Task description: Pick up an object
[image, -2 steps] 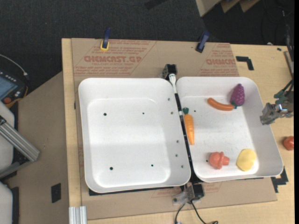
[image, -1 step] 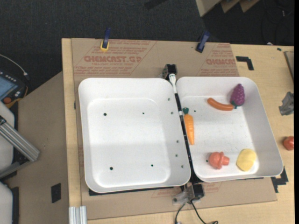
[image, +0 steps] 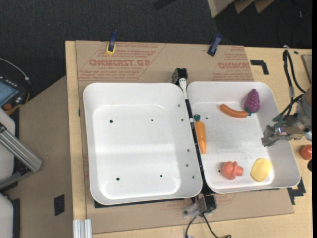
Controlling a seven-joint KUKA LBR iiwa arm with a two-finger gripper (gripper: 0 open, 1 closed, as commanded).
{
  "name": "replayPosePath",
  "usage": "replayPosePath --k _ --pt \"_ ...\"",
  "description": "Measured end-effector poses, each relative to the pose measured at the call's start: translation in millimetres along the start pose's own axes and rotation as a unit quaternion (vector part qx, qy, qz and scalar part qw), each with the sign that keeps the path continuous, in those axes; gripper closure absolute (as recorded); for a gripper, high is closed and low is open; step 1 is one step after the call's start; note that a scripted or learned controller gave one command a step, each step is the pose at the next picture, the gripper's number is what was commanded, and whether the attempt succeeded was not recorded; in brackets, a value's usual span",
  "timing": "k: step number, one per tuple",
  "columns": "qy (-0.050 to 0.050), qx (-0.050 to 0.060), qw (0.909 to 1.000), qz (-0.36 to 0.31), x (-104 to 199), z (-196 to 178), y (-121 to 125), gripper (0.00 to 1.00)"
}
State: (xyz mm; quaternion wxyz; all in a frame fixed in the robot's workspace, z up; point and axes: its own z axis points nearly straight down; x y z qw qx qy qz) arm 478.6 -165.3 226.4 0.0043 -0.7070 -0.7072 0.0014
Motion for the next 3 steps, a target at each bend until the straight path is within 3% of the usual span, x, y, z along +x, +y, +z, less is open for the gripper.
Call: replayPosePath --k 1,2,3 --pt "-0.002 -0.004 1.0 0.001 -2 -6 1 0.0" --pt "-0.007 -0.011 0.9999 0.003 -63 -112 0 0.0" --pt "-0.006 -0.013 0.9999 -0.002 -58 -231 52 0.0"
